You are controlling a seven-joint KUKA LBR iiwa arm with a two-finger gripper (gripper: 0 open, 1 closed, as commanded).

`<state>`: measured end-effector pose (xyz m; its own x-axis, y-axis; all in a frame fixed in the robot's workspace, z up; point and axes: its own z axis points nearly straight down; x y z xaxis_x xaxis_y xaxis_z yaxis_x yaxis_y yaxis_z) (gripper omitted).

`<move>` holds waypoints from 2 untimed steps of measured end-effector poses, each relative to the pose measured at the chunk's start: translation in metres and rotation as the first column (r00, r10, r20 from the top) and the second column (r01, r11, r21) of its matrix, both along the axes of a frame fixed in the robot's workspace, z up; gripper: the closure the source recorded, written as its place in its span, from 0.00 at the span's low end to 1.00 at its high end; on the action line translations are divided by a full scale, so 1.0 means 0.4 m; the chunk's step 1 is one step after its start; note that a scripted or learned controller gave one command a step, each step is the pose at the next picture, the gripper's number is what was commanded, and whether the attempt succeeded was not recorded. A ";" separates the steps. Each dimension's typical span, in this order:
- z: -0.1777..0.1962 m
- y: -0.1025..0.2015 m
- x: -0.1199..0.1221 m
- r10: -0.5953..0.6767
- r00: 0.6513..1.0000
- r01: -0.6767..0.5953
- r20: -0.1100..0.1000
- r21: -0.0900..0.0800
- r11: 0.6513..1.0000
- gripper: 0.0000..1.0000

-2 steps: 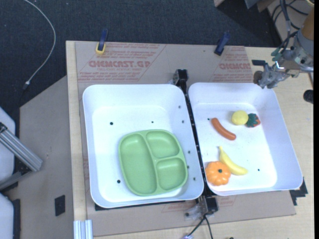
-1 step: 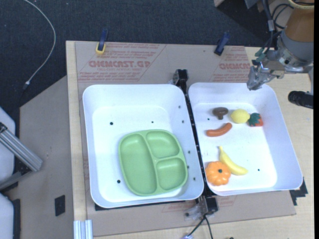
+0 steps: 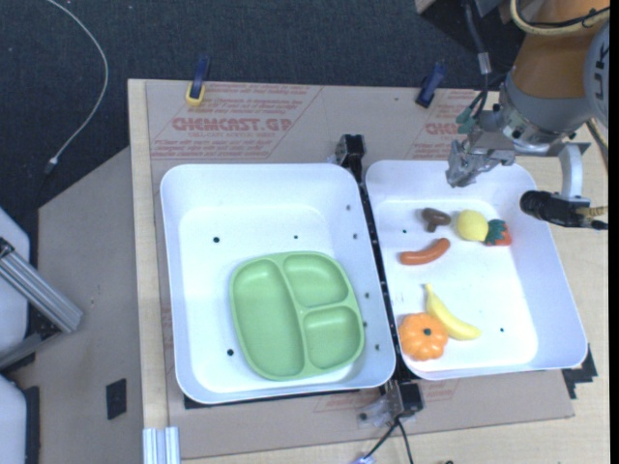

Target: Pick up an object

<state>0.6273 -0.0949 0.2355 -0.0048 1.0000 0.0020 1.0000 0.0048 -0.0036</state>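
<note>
A: Where is the gripper (image 3: 467,174)?

B: Above the far edge of the right bin (image 3: 551,259). Its fingers look close together and hold nothing.

A: And the sausage (image 3: 425,252)?

B: It lies nearer than the gripper, long axis nearly left-right, its right end tilted a little up. The lemon (image 3: 471,224) is beside it on the right, the banana (image 3: 451,317) and pumpkin (image 3: 423,335) nearer still.
</note>
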 end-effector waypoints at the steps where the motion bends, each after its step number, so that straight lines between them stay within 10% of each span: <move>1: -0.004 0.153 -0.043 0.002 1.000 -0.002 0.001 0.001 1.000 1.00; 2: 0.006 0.292 -0.084 0.001 1.000 -0.001 0.001 0.000 1.000 1.00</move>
<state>0.5939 0.0217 0.2381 -0.0062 1.0000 0.0024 1.0000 0.0062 -0.0029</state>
